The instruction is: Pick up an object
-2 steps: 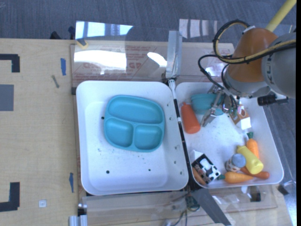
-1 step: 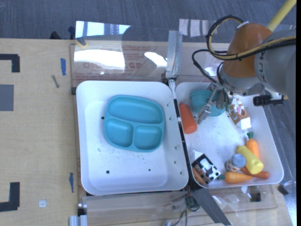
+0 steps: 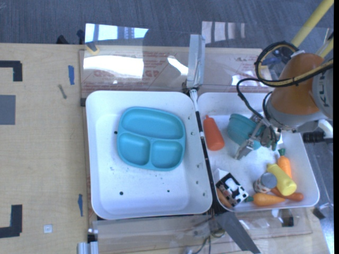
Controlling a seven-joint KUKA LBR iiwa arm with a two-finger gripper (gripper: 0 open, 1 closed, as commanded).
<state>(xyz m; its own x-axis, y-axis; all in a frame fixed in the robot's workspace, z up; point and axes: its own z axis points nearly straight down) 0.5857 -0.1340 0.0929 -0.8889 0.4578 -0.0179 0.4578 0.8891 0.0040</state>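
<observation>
Hand (image 3: pixel 253 143) w/ metal fingers by glossy teal cup (image 3: pixel 241 127), right bin (image 3: pixel 307 163)

Arm angled down-left, claw (image 3: pixel 253 143) seemingly parted.

Left white bin (image 3: pixel 100 157) holds a blue three-compartment plate (image 3: pixel 151 138), lying flat toward the bin's upper middle. Bench (image 3: pixel 42 142) is pale wood, with black corner marks (image 3: pixel 13 70) and blue tape strips (image 3: pixel 71 74) left of bin.

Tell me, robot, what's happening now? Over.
Tool low in right bin, beside teal cup. Nothing seen held. Orange bottle close by, toys crowd front corner.
</observation>
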